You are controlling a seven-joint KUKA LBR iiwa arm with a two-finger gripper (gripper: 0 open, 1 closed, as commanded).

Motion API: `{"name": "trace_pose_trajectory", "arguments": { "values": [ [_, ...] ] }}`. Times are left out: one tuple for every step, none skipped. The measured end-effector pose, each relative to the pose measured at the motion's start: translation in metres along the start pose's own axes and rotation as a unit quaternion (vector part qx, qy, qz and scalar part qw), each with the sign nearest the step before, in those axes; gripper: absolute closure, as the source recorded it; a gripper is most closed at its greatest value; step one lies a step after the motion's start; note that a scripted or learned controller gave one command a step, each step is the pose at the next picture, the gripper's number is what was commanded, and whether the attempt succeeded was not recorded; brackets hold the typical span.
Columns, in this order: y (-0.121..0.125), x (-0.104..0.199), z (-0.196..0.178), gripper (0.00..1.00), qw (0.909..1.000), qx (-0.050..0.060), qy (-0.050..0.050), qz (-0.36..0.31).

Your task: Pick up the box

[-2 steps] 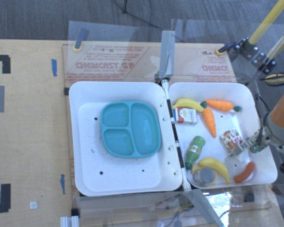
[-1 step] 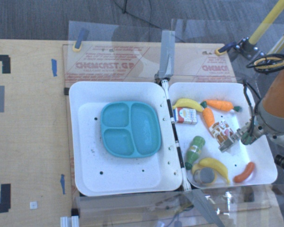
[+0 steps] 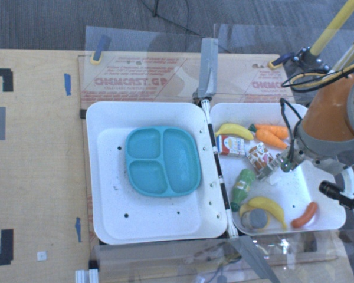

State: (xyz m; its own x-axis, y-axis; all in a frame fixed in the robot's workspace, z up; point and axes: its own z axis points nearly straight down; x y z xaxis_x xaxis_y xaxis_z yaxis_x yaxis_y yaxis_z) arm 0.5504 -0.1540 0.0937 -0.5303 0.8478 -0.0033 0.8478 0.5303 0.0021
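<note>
My fingers [image 3: 281,165] are hanging in the right bin [image 3: 333,217]; the box [image 3: 260,157] is lying touching their left side. Cannot tell whether they are gripping it.

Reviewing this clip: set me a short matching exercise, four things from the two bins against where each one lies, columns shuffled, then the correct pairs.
Things:
1. blue divided plate
2. sausage
3. carrot
4. green bottle

Places:
A. right bin's near right corner
B. right bin's far side, beside a banana
C. middle of the left bin
D. right bin, along its left wall

Pairs: 1-C, 2-A, 3-B, 4-D
</note>
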Motion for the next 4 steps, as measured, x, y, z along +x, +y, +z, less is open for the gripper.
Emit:
{"name": "trace_pose_trajectory", "arguments": {
  "values": [
    [0.038,-0.032,0.003,1.0,0.9878,-0.004,-0.003,0.156],
    [0.038,-0.012,-0.13,1.0,0.9992,-0.001,0.0,0.04],
    [0.038,-0.011,-0.13,0.0,0.9992,0.0,0.0,0.04],
    [0.055,0.024,-0.014,0.0,0.9984,0.001,0.001,0.056]
  ]
}}
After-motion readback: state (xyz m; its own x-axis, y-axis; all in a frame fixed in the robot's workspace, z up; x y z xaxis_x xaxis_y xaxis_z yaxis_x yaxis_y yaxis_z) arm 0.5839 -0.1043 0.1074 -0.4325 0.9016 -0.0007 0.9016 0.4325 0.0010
